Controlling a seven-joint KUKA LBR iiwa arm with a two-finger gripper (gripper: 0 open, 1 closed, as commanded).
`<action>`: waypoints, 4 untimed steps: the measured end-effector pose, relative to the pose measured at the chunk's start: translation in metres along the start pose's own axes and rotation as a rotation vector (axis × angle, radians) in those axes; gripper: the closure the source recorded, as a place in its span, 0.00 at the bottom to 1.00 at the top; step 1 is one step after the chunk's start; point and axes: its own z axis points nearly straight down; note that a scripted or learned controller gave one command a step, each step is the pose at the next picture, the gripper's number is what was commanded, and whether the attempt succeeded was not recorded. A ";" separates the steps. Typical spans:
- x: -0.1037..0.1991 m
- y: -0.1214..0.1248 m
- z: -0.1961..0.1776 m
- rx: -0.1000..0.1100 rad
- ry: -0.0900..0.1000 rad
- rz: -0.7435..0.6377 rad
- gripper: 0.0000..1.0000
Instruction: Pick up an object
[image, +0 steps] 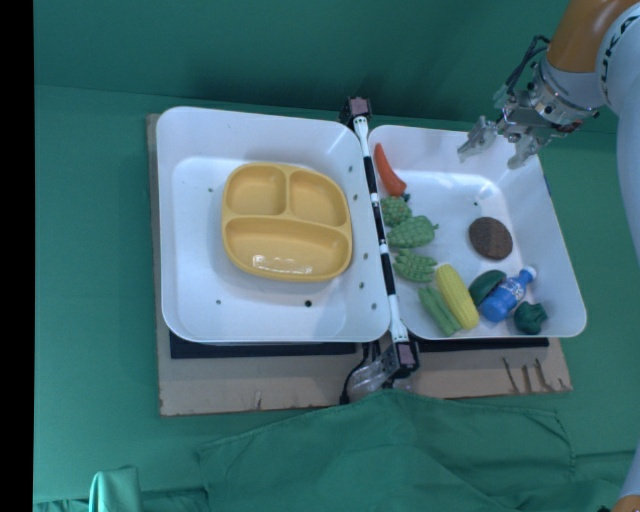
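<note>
At two o'clock above the right bin (560, 290), the end effector (497, 140) hangs spread, pinching nothing; the pick is not yet begun.

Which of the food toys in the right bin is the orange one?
The carrot, lying against the divider at the bin's far left corner. It alone is orange-red; the rest are green, yellow, brown or blue.

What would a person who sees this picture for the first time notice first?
Most likely the yellow divided plate, alone in the middle of the left bin. Next, the cluster of toy food in the right bin: an orange carrot by the divider, green vegetables, a corn cob, a brown patty and a small blue bottle. The gripper hovers open over that bin's far edge, holding nothing.
</note>
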 end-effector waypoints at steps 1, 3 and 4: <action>0.005 0.016 0.064 0.018 0.004 -0.005 0.00; 0.008 0.017 0.049 0.019 0.010 -0.004 0.00; 0.009 0.019 0.035 0.012 0.012 -0.003 1.00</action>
